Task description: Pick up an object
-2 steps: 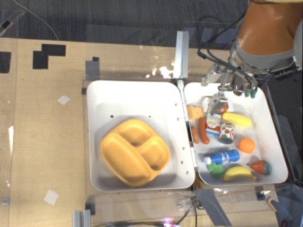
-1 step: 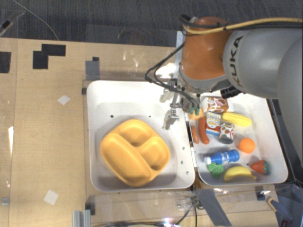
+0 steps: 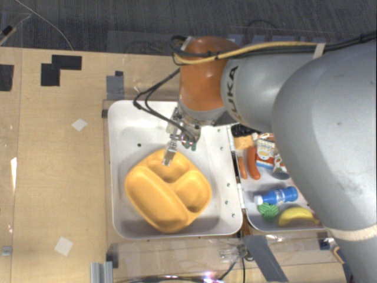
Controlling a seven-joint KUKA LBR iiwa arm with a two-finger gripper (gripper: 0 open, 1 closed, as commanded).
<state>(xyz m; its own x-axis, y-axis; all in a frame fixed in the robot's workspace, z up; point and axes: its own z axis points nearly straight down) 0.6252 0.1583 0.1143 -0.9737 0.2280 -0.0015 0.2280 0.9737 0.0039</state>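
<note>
A large yellow moulded tray (image 3: 168, 193) with rounded compartments lies in the left white bin (image 3: 126, 134), filling its lower middle. My gripper (image 3: 181, 148) hangs below the orange wrist band, just above the tray's far rim. It stands open with nothing between its fingers. One fingertip (image 3: 169, 155) reaches down to the yellow rim; I cannot tell whether it touches.
The right bin (image 3: 250, 220) holds a blue bottle (image 3: 280, 195), a banana (image 3: 294, 216), a green item (image 3: 269, 211), a red sausage (image 3: 253, 161) and a small printed carton (image 3: 266, 148). The arm's grey body covers most of that bin. Bare bench lies to the left.
</note>
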